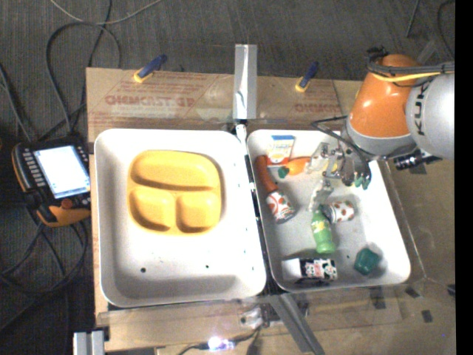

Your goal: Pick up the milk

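Observation:
The milk (pixel 318 269) is a small black-and-white cow-patterned carton lying on its side at the front edge of the right bin (pixel 392 220). My gripper (pixel 324 191) hangs over the middle of that bin, below the orange wrist band. It sits just above a green bottle (pixel 321 232) and well behind the milk. The view shows nothing held in it.
Around the gripper the right bin holds a white carton with a blue top (pixel 281 148), a carrot (pixel 295 166), a brown bottle (pixel 264 172), a red-and-white can (pixel 281 207), a small red-and-white item (pixel 342 211) and a green cup (pixel 367 259). The left bin (pixel 111 198) holds a yellow divided tray (pixel 177 191).

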You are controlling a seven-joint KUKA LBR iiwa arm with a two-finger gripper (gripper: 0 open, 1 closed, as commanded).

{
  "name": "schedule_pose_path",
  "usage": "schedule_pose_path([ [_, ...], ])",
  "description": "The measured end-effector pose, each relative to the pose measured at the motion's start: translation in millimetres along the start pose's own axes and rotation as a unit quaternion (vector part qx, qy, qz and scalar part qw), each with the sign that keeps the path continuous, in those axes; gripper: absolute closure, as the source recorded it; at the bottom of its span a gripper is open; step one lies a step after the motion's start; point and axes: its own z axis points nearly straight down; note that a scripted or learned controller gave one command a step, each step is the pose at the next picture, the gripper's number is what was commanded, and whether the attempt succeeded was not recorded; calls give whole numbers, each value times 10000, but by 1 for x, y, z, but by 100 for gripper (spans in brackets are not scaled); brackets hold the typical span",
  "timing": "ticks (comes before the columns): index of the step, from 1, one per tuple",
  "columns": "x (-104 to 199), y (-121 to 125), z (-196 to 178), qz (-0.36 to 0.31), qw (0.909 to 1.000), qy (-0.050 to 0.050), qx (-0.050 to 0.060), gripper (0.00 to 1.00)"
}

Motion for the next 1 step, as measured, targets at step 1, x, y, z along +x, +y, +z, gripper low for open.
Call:
schedule_pose_path([
  [1,-9,-52,-110,-562,9984,-20,0,0],
])
